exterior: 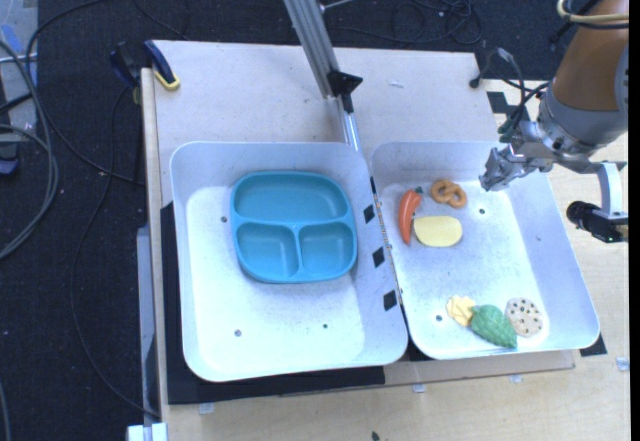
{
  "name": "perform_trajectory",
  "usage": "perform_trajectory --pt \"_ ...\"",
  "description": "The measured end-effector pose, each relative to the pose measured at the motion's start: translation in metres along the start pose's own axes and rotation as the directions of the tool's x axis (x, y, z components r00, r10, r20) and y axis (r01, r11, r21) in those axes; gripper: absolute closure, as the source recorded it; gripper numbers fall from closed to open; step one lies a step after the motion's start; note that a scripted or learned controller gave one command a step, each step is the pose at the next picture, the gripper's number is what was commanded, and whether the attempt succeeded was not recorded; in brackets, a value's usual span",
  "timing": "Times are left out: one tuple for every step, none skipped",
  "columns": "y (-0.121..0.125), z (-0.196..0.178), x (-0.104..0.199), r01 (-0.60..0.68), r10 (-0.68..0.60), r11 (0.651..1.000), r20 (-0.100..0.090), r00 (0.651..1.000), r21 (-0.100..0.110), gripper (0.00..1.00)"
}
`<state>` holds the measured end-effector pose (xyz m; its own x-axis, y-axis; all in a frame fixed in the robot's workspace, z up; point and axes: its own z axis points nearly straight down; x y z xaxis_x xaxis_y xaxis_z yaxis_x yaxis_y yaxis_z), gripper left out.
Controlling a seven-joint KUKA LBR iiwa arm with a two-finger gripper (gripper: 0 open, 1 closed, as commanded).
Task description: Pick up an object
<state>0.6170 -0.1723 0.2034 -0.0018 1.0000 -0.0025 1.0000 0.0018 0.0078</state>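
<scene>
So at this point nothing was picked up yet, as far as I could judge. Far off to the left of the fingers sat the blue divided plate (295,227) in the left bin (200,329), no food on it. In the right bin (560,259) the carrot (407,214), the yellow slice (438,231) and the pretzel (449,193) lay just left of the gripper (497,175), pretzel closest. Below the fingers, well apart, were the leafy green piece (492,325) and the cookie (523,315). Honestly couldn't tell whether the fingers were spread or pinched, too small and dark. Whole grab was still to do. No readable labels anywhere.
</scene>
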Motion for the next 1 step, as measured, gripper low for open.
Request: perform_trajectory --pt "0.0078 0.0052 0.0525 0.005 -0.005 1.000 -0.004 1.000 0.008 1.00"
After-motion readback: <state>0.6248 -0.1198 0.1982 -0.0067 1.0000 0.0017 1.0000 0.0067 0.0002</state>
